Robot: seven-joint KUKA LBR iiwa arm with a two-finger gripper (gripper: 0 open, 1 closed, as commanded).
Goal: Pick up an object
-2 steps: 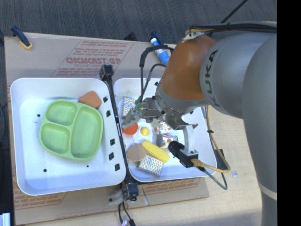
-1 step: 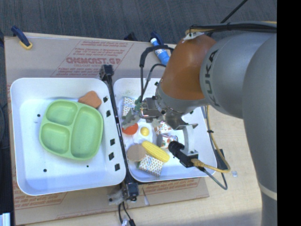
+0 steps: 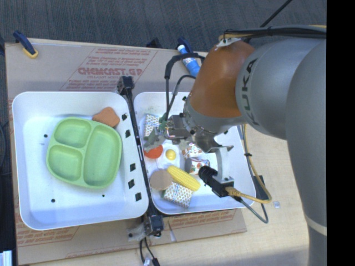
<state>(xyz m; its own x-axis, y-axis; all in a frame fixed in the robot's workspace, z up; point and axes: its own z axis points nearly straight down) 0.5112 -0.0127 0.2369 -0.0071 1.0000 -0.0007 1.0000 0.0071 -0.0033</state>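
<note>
grey arm (image 3: 277, 82) leans low over the right bin (image 3: 244, 198), hiding much of it.
gripper (image 3: 183, 143) sits among the clutter, probably searching for a grasp; corn cob (image 3: 183, 177) lies just beside it; its state i cannot tell.

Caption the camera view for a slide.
KUKA arm's hand over right bin of toy food; green tray in left bin.

red print "CHEMCAST GP" on cardboard sheet (image 3: 105, 65) just behind left bin (image 3: 22, 148), smaller lines around it too blurry. "KUKA" lettering on grey arm (image 3: 277, 87).
</note>
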